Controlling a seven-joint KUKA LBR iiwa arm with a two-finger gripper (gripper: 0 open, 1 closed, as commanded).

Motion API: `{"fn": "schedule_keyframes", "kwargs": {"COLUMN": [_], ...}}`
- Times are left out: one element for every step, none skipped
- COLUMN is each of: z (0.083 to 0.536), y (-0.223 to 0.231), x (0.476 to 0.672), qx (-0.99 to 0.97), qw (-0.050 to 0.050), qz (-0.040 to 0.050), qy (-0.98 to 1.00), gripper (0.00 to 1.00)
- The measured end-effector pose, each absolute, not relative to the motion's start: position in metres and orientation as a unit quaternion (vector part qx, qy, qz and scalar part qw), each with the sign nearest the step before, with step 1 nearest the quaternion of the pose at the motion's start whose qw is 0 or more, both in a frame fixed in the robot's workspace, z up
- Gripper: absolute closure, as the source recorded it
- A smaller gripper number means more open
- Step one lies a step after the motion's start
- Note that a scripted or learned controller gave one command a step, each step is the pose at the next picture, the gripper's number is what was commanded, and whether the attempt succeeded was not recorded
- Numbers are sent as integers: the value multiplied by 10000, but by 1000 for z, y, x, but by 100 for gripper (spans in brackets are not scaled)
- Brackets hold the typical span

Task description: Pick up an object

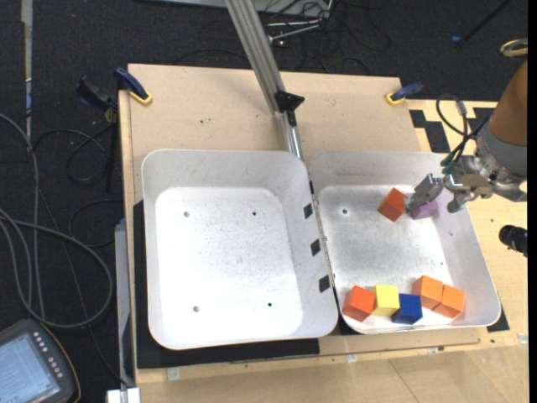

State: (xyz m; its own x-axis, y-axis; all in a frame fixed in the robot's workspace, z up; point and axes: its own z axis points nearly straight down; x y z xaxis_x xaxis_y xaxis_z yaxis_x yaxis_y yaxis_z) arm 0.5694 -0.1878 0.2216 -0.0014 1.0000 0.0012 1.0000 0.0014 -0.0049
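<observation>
White bin [470, 250], small purple block [426, 211]

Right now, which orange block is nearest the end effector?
The lone orange block mid-bin, beside the end effector and purple block; the other oranges sit along the near wall.

The left bin [226, 250] has a wide, bare floor with lots of room to come down anywhere. The right bin [403, 250] is more crowded. Five blocks sit tight together along its near wall: an orange block [360, 302], a yellow block [387, 298], a blue block [409, 308] and two more orange blocks [440, 295]. They touch or nearly touch, so there is little room between them. Up near the far right wall, another orange block [392, 205] and a purple block [424, 209] sit close together, with the gripper [424, 196] right over them. The middle floor of the right bin is open. A slanted metal pole [256, 44] crosses above the far edge where the bins meet.
</observation>
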Motion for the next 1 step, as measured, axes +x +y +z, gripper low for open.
{"fn": "schedule_keyframes", "kwargs": {"z": [224], "y": [-188], "x": [570], "qx": [-7064], "qw": [-1], "qz": [1], "qy": [-7078], "gripper": [0]}}
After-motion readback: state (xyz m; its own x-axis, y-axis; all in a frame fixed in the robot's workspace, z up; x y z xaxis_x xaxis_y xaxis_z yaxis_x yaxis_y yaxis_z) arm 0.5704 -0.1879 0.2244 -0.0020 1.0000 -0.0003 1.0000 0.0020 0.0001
